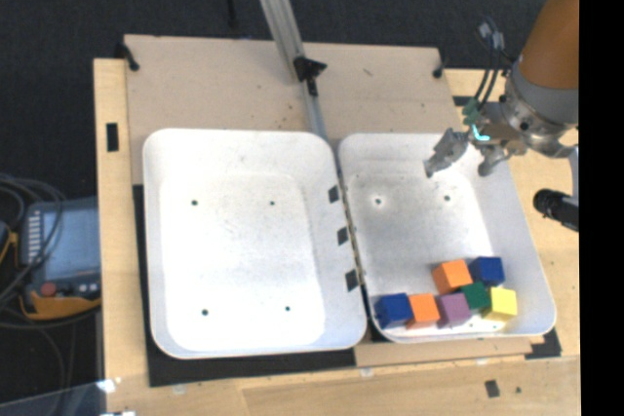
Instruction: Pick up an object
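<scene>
Coloured foam cubes (pixel 450 294) are clustered crosswise along the right white bin's (pixel 409 219) near edge; the grey gripper (pixel 466 157) is seen spread open, empty.

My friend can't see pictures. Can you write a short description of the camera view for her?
A robot arm's open gripper hangs over the far end of the right white bin, holding nothing. Small colored blocks sit bunched in that bin's near corner: two blue, two orange, a purple, a green and a yellow. The left white bin sits beside it.
</scene>
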